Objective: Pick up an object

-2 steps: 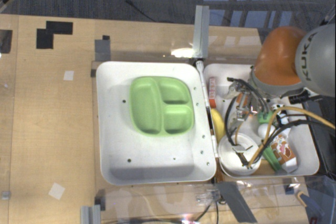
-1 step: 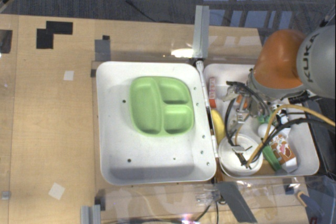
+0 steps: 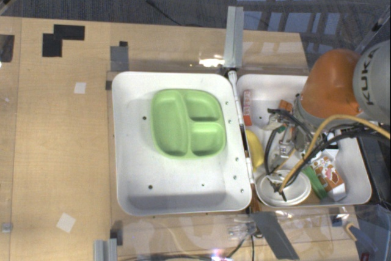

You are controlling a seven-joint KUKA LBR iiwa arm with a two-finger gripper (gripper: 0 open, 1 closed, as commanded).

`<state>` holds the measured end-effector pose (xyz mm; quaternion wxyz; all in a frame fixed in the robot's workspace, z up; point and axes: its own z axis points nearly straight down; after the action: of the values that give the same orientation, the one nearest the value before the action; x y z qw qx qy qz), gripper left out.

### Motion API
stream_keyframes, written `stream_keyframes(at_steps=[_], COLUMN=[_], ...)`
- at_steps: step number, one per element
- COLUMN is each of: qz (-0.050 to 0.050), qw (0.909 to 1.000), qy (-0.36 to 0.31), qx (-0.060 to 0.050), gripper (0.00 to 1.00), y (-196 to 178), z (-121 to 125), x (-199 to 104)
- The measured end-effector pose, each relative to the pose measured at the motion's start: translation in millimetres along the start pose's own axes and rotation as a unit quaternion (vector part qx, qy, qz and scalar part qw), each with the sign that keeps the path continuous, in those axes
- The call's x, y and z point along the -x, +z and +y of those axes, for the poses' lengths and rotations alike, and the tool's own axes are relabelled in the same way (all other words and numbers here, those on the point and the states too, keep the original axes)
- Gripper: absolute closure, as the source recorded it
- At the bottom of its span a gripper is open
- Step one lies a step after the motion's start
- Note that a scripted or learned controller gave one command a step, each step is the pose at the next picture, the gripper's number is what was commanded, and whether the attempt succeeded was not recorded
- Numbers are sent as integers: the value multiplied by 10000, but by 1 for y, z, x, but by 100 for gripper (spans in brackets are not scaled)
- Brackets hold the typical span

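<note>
Objects for picking are lying in the right bin [image 3: 360, 192], at the lower right of the frame: a yellow banana-like piece [image 3: 255, 148] against the bin's left wall, a shallow white bowl [image 3: 299, 194] at the bin's lower edge, a packet with red and white print [image 3: 330, 173] just right of the bowl, and a slim red and white item [image 3: 247, 107] lying along the upper left wall.

My gripper [image 3: 282, 153] is hanging low over the middle of this bin, above the bowl and just right of the yellow piece. Cables are crossing in front of it, so I am recording its state as cannot tell. My orange band [image 3: 330, 85] is sitting at the right of the frame, over the bin's upper right part.

Left bin [image 3: 131, 192], centre frame, is carrying a green divided tray [image 3: 186, 122], three compartments, lying flat in its upper middle, well apart from my gripper.

Black patches [image 3: 60, 38] are showing on the wooden bench [image 3: 55, 150] at upper left.
</note>
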<state>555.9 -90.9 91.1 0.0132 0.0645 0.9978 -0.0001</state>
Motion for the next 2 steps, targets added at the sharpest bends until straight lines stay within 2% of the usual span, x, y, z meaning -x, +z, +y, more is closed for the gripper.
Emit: stream_keyframes(at_steps=[1,2], qz=[-27,66], qw=[9966,9947], qy=[826,1030], qx=[0,-10], gripper=[0,0], y=[-1,5], z=[-12,-3], x=[-20,59])
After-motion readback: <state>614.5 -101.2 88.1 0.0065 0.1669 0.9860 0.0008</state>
